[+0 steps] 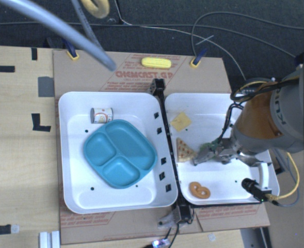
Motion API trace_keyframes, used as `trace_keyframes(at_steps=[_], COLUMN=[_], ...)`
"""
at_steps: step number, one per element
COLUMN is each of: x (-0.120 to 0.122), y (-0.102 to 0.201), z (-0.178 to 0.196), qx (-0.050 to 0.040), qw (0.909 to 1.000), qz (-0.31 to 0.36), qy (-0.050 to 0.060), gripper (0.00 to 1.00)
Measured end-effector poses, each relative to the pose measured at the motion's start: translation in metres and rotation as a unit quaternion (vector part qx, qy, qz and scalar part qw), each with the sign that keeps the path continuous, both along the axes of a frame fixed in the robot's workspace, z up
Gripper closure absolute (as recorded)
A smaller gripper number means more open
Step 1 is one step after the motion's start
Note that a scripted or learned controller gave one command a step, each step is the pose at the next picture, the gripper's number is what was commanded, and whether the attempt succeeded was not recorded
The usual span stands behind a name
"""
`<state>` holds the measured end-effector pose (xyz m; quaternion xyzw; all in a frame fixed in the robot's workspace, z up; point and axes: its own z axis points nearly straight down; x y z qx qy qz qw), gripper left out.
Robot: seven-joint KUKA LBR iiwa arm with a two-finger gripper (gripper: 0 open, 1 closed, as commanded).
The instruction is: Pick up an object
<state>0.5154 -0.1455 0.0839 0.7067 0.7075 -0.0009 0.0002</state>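
You are looking down at a slant on a tabletop (17, 138) covered partly by a brown cardboard sheet (136, 74), on which two shallow white bins sit side by side.

The left bin (69, 180) holds a blue divided plate (120, 153) with three compartments, lying flat near the middle. Just beyond its upper left corner lies a small can (101, 115) on its side, close to the plate but not clearly touching it.

The right bin (213, 105) holds three pieces of toy food. A pale yellow square slice (181, 122) lies near the bin's upper left. Below it, near the left wall, lies a triangular pizza slice (183, 150). A small brown pretzel (199, 190) lies near the front wall, apart from the others.

The grey arm (275, 120) with its orange band reaches in from the right, low over the right bin. Its gripper (206, 154) sits just beside the pizza slice, on that slice's right. You cannot tell whether the fingers are spread or closed, and nothing shows between them.

A yellow corn cob (156, 62) lies on the cardboard beyond the bins.
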Motion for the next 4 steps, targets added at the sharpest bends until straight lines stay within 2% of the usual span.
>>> trace_keyframes(at_steps=[1,3,4], x=[0.001,-0.002,0.023], y=[-0.001,-0.001,0.053], z=[0.012,0.126,0.127], qx=[-0.0007,0.0001,0.0012], qw=[1.0000,1.0000,1.0000], qz=[0.000,0.000,0.003], qy=[-0.001,-0.002,0.000], gripper=[1.00,1.00,1.00])
